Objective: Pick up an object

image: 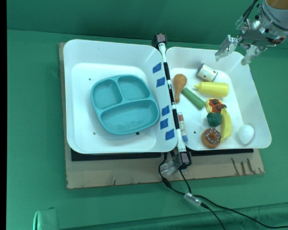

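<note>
My gripper (238, 51) hangs open above the far edge of the right bin (259, 104), with nothing between its fingers. Below it in that bin lie a small tin can (207, 72), a yellow mustard bottle (213, 88), a chicken drumstick (179, 85), a green cucumber piece (194, 98), a pizza slice (214, 104), a broccoli (213, 119), a banana (226, 123), a donut (211, 137) and a white egg (246, 134). The can is the item nearest the gripper, a little down and left of it.
The left bin (79, 71) holds a teal divided plate (125, 104). A ridge with blue tape marks (163, 99) separates the bins. Cables (192, 200) trail off the cardboard base at the front.
</note>
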Controlling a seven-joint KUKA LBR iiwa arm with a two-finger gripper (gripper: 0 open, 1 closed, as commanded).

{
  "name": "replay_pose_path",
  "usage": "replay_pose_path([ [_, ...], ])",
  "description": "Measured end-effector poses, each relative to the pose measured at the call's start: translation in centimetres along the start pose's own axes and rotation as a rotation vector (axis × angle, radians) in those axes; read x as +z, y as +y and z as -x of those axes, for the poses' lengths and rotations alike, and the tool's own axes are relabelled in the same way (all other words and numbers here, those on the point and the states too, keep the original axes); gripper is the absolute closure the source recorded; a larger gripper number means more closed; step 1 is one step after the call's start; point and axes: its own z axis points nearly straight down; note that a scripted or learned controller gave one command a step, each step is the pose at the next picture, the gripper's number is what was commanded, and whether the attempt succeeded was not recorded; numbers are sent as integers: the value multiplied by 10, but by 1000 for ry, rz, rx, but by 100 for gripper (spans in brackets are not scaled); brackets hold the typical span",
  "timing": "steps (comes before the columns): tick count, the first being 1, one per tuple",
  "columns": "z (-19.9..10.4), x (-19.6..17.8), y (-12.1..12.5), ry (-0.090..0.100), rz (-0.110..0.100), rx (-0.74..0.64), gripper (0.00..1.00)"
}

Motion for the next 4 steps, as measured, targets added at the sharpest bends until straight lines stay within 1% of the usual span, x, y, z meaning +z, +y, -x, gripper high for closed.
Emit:
replay_pose_path([
  [1, 17, 120, -8, -2, 1, 1, 0],
  [2, 4, 182, 79, -4, 5, -3, 0],
  [3, 6, 164, 82, -11, 19, 2, 100],
  [4, -81, 82, 62, 0, 11, -3, 100],
])
